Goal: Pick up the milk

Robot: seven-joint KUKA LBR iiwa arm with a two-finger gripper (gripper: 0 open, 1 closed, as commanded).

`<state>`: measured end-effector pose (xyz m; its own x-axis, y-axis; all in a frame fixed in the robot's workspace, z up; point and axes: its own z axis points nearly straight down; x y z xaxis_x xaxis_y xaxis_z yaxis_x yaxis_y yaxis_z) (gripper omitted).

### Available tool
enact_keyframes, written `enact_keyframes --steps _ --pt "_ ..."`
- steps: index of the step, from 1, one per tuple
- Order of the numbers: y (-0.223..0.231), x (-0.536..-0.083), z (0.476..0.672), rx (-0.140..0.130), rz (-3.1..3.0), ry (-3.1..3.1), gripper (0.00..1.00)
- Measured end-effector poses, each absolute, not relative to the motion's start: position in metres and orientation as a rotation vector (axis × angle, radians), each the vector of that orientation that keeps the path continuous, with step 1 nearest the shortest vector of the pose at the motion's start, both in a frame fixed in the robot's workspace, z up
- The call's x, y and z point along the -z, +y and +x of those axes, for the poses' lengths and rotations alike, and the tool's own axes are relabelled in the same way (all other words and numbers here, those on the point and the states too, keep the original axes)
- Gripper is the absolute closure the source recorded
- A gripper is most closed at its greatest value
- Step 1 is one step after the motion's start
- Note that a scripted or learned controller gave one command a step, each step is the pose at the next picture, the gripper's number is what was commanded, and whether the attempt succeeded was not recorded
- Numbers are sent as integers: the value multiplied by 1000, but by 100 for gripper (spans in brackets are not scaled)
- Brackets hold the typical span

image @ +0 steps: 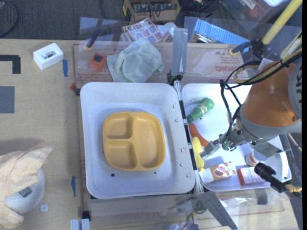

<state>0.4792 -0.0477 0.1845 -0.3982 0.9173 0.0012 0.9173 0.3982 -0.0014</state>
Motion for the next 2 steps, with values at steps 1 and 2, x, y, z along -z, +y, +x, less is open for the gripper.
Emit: enact_keyframes --steps 1,2 --pt "-101 -120 479 0 -1722 -2628 0" --pt "-55 -185 480 2 -1448 -2793 0"
